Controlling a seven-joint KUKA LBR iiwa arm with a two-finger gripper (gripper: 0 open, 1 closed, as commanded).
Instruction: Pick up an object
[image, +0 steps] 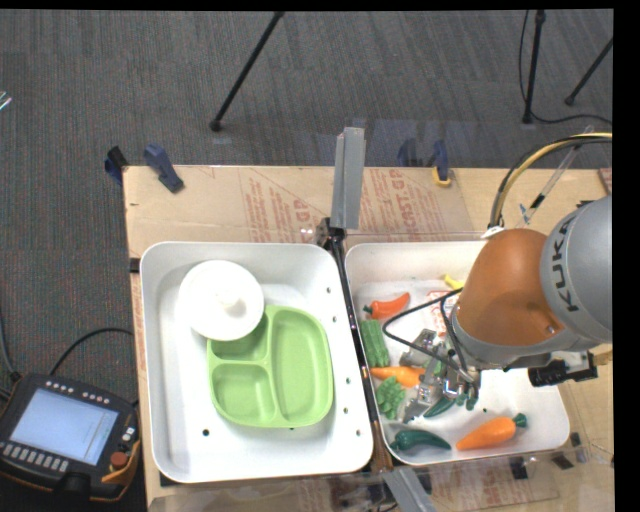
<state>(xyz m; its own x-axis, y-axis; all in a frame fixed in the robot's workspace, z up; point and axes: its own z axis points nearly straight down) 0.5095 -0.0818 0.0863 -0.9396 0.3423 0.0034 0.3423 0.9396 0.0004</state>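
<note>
My jaws (437, 388) hang low over the right bin (545, 395), down among the toy vegetables; I cannot tell from here how they are set, nor whether anything sits between them. Just left of my jaws lies a small broccoli piece (390, 398), with a carrot (398, 375) beside it and a long cucumber (375, 343) further up. Below my jaws rests a dark green pepper (420, 439), and to the lower right a second carrot (492, 432). An orange chili (389, 305) lies well above, near the bin's far side.

Well to the left of my jaws, the left bin (170, 400) holds a green divided plate (272, 368) with a white bowl (221, 299) overlapping its upper corner.

Both bins rest on a cardboard-covered surface (240, 205), clipped with blue clamps (160, 165). Beyond it is grey carpet (120, 80) with tripod legs (245, 70), and a control tablet (65, 435) lies at the far lower left.
</note>
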